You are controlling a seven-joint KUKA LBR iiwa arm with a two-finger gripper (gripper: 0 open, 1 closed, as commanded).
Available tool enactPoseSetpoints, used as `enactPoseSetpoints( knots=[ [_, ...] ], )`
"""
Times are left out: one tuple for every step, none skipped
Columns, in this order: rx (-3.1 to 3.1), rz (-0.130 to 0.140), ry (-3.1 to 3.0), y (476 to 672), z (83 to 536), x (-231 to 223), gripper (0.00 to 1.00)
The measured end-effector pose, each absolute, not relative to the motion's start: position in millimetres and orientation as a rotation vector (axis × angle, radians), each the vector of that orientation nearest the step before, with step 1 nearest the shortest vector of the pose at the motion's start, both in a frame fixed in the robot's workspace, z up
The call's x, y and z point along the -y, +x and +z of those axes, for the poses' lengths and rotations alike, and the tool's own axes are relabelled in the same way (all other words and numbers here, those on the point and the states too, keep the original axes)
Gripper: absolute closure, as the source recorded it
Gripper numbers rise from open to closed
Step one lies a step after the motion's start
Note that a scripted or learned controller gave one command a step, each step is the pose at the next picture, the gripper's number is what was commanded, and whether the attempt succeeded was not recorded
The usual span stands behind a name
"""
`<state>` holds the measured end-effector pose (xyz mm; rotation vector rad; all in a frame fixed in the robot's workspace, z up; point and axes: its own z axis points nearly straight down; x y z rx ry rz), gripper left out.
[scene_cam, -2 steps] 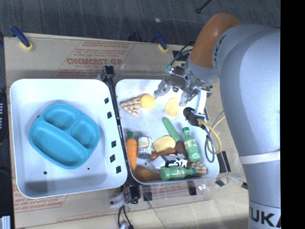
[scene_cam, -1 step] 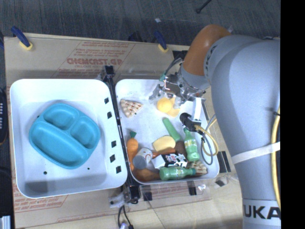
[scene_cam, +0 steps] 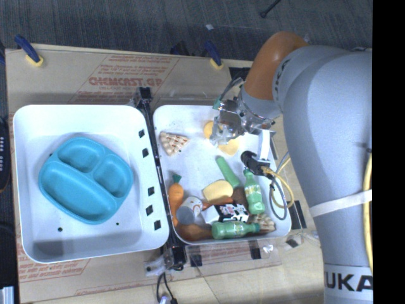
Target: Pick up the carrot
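Note:
The carrot (scene_cam: 175,197) is a small orange piece with a green top. It lies against the left wall of the right bin (scene_cam: 190,116), near its front half. My gripper (scene_cam: 223,130) hangs over the back right part of that bin, well behind and to the right of the carrot. A yellow item (scene_cam: 229,147) lies partly under the gripper. Nothing shows held in the gripper.
Several toy foods crowd the front of the right bin: green bottles (scene_cam: 253,195), a green pod (scene_cam: 226,170), a yellow wedge (scene_cam: 217,189), a brown piece (scene_cam: 193,232). A pizza slice (scene_cam: 173,142) lies behind the carrot. The left bin (scene_cam: 38,119) holds a blue divided tray (scene_cam: 85,179).

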<state>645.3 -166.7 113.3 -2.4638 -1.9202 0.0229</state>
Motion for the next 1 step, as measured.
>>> enactPoseSetpoints(
  knots=[
    [1.292,0.007,-2.859,636.0,151.9,123.0,1.00]
  ],
)
